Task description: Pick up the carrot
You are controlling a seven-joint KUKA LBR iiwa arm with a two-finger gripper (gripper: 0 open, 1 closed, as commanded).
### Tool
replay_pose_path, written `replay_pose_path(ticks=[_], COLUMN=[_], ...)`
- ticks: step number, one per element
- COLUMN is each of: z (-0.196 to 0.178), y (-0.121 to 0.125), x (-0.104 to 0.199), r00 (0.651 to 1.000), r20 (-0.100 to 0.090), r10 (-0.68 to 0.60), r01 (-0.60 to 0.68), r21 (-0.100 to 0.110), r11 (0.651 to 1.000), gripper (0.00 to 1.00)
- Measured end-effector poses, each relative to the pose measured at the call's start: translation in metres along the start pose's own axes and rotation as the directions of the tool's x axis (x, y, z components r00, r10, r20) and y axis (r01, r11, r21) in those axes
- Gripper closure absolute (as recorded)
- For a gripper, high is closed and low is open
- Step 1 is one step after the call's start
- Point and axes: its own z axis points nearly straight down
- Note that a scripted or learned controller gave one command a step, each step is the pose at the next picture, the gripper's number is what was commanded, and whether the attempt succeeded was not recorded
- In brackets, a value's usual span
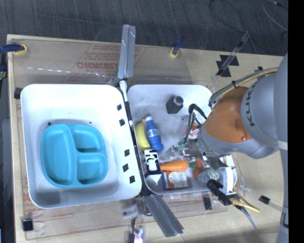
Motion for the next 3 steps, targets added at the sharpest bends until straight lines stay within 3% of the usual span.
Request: replay_pose_path(ticks=[1,2,3], z=[0.005,0.007,-0.004], y=[-0.004,-0.004,-0.002], x=[0.014,-0.024,-0.025], r00=[0.981,0.979,0.978], r20=[0.010,0.000,0.003], r10=[-0.192,-0.204,-0.207], r01=[0.192,0.204,0.207], r21=[-0.008,-0.001,-0.005], r11=[0.981,0.979,0.978], gripper=[0.00,0.00,1.00])
